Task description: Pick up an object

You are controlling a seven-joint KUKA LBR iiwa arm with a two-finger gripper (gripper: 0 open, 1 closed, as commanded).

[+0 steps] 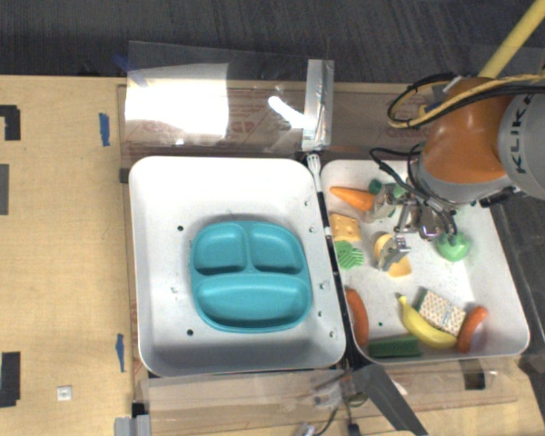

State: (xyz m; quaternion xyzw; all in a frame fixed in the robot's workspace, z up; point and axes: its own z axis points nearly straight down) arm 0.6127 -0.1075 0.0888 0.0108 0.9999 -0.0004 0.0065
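Green cucumber lies nearest; gripper over crowded right bin, claw state unclear, may nudge neighbouring toys

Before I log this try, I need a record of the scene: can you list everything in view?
Bins: two, white, side by side; left bin, right bin.
Divided plate: one, teal, in the left bin.
Carrot: one, orange, top of the right bin.
Banana: one, yellow, lower right bin.
Cracker: one, tan, checkered, on the banana.
Cheese wedge: one, yellow, left side of right bin.
Green ridged piece: one, below the cheese.
Cucumber: one, dark green, bottom edge.
Arm: one, grey and orange.
Gripper: one, low over the right bin.
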